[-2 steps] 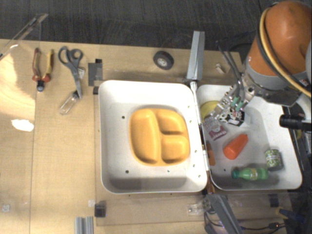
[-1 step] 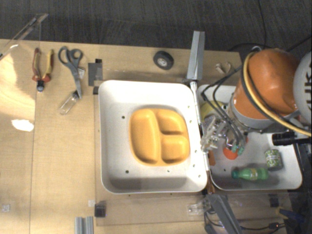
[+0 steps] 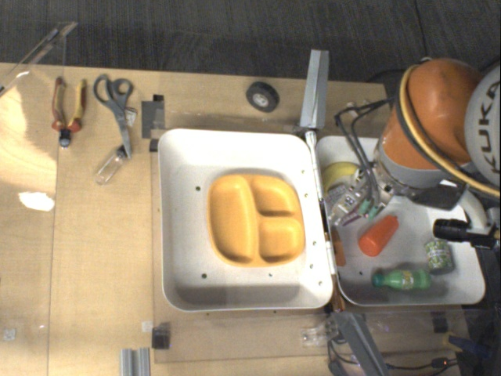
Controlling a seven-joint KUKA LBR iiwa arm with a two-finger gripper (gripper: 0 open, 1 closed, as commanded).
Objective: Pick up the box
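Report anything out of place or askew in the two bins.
In the right bin, the green bottle lies on its side and the orange carrot-like piece lies aslant. The yellow divided tray in the left bin sits flat; nothing spilled.

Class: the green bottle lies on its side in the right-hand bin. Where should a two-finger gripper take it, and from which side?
Probably the middle of the green bottle, coming straight down from above and closing across its narrow width. It lies flat, lengthwise along the near wall of the right bin, so its round sides are the reachable faces.
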